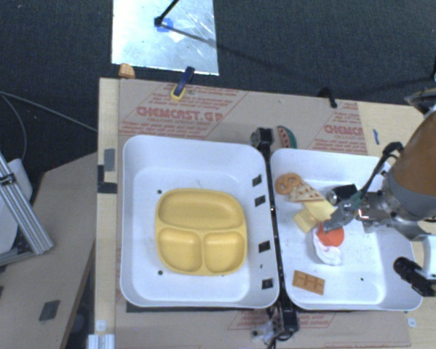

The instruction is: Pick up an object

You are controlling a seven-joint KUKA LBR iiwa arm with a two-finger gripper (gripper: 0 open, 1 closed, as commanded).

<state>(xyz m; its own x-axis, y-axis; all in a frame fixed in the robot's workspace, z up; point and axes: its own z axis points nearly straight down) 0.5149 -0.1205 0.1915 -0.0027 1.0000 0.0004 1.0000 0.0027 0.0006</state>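
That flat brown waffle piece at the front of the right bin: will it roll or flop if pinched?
Probably neither. The waffle piece lies flat and rectangular, so it shouldn't roll. It looks like rigid toy food, likely light. Lying low against the right bin floor, it may slide rather than lift.

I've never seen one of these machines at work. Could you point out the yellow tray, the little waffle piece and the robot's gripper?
yellow tray (201,209): camera view, floor of its large upper compartment.
waffle piece (308,283): camera view, middle of its top face.
gripper (337,221): camera view, tip above the red-and-white food.
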